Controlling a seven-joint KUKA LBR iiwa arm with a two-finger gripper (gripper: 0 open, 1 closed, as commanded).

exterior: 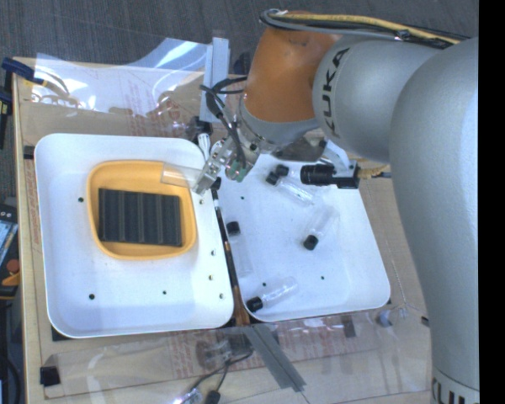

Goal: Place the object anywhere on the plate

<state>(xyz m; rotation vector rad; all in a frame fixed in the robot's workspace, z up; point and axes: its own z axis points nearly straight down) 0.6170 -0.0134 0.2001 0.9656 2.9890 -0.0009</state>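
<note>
"KUKA" lettering partly visible on the grey arm (379, 99), letters running vertically

Yellow plate (143, 215) sits in left bin (67, 293); gripper (209, 178) at plate's upper-right corner, holding a clear tube (178, 176) that lies over the plate rim; several capped clear tubes (296, 192) scattered in right bin (362, 284), right of plate.

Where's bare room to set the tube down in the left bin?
Left bin: bare white floor below and left of the yellow plate, out to the walls. The plate's dark ribbed centre is open too. Crowded at its upper-right corner, where the gripper hangs with a clear tube.
</note>
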